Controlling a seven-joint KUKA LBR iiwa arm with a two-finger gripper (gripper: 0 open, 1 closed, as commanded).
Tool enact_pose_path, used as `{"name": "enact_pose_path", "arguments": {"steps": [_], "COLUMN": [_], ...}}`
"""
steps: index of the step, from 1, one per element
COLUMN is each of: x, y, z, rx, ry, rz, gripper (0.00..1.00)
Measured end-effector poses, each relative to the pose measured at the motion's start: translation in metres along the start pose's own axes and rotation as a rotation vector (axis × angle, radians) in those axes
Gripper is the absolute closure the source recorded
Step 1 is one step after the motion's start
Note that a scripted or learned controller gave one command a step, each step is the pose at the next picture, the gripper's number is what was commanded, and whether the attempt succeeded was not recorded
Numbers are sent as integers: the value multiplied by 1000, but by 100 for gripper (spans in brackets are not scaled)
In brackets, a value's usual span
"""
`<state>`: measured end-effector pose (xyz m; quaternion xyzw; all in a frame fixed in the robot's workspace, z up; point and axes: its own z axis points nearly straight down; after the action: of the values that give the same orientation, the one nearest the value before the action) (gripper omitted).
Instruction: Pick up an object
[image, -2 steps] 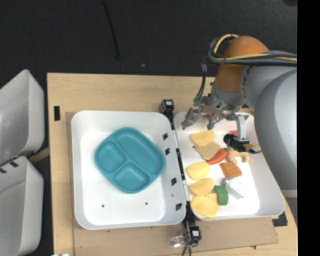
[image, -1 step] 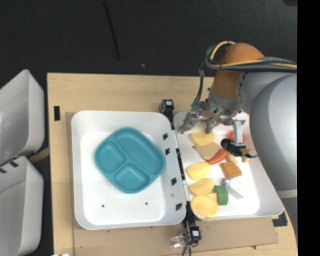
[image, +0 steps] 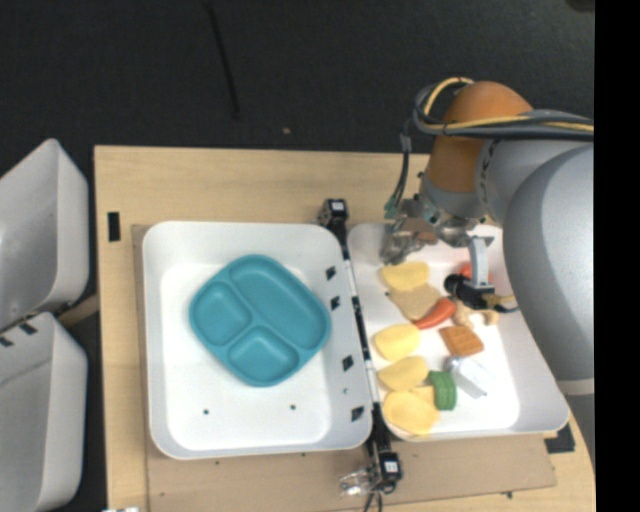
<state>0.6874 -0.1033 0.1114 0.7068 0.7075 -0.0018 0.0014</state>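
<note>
Fingers of the gripper (image: 405, 243) hang over the far left corner of the right bin (image: 525, 405), and from this slant I cannot tell whether they are apart or together. Nothing shows between them.

Just below them in the view, close to or touching the tips, lies a pale yellow piece (image: 405, 275) on the bin floor. Its long axis runs left to right, with the right end tilted slightly up toward the far rim.

Crowding that piece on the side away from the fingers is a tan slab (image: 415, 301), touching it. An orange-red stick (image: 436, 315) lies slanted beside the slab. Farther down from the fingers sit a second yellow piece (image: 397, 341), an orange-brown block (image: 462, 342), a third yellow piece (image: 403, 374), a small green piece (image: 442, 391) and a fourth yellow piece (image: 411, 411) by the near rim, all packed near one another.

Left of the fingers, across the divider, the left bin (image: 160, 410) holds a teal divided plate (image: 260, 318), well apart from them.

From the right the arm reaches in, its grey body (image: 550, 250) covering the bin's right side. The orange band (image: 482, 108) sits above the wrist, which points down at the bin.
</note>
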Motion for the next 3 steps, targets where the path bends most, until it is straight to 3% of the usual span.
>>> {"name": "enact_pose_path", "arguments": {"steps": [3], "x": [-6], "y": [2], "z": [-133], "rx": [-6], "ry": [3], "rz": [-1], "gripper": [100]}}
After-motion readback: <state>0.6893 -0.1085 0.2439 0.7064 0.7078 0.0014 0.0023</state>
